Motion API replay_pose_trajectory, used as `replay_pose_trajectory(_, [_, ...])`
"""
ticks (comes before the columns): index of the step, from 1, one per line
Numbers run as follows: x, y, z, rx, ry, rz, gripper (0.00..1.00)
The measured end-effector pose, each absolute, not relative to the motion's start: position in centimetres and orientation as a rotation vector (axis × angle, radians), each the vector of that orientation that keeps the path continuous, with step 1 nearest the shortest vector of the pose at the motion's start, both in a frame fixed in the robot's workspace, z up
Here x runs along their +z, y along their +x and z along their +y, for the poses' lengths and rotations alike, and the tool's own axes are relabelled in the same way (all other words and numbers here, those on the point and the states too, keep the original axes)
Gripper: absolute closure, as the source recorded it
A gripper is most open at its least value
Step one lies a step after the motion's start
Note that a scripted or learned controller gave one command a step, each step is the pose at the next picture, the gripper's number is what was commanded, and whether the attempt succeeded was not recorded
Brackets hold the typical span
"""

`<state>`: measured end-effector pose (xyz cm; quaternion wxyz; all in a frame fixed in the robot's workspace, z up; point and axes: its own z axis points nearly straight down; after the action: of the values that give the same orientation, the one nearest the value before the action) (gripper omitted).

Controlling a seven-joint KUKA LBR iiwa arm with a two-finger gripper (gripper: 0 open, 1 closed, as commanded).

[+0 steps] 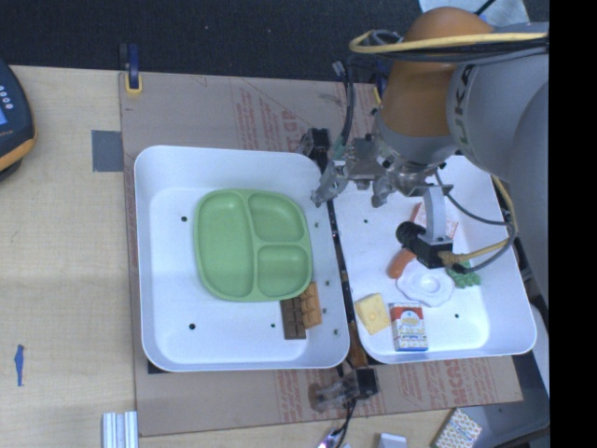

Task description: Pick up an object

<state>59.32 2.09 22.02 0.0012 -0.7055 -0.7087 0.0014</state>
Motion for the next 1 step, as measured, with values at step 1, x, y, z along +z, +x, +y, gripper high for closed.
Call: replay_pose_trajectory(1, [19.02, 58.97, -5.39, 0.012, -2.223, -2.217, 0.0])
